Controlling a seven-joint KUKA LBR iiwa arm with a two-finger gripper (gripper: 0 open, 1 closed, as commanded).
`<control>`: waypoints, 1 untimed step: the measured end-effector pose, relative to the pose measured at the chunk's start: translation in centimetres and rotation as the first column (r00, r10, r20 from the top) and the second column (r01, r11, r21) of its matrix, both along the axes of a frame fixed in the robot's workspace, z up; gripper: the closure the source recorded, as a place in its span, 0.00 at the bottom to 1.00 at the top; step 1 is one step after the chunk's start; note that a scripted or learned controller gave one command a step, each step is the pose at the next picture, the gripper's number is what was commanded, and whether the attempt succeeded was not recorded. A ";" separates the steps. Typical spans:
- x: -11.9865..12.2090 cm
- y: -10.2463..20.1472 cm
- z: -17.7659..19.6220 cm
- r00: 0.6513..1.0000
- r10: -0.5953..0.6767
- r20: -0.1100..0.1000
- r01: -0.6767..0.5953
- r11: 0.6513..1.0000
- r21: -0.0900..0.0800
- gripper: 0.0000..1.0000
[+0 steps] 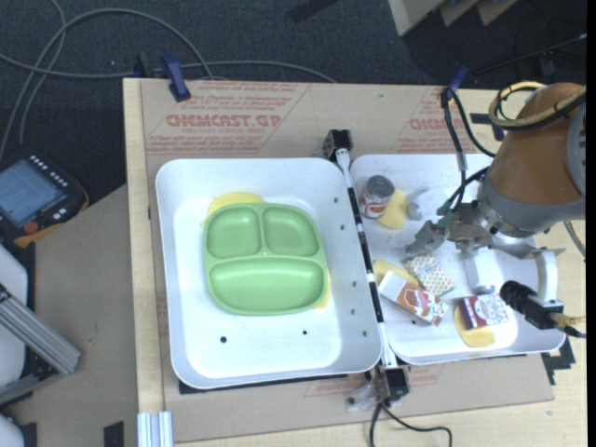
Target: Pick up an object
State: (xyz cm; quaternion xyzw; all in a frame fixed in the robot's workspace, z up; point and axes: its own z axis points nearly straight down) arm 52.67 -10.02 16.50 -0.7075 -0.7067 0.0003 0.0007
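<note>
Reaching into the right bin (521, 343) from the right, the gripper (430, 236) hangs above the bin floor with nothing seen between its fingers.

Whether it is spread or closed cannot be told. Right bin, contents: a small can (378, 196) with a red label, touching a yellow block (395, 209), both up-left of the gripper; a patterned packet (432, 276) just below the gripper; a red-and-white carton (412, 298) lying on a yellow piece by the bin's left wall; a dark red packet (481, 312) resting on another yellow piece, lower right. Left bin (177, 250), contents: one green divided tray (265, 259) with three compartments, lying flat over a yellow item (231, 199) that shows at its upper edge.
</note>
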 end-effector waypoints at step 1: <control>6.6 -8.3 -1.2 1.000 0.000 0.003 0.000 1.000 -0.002 0.00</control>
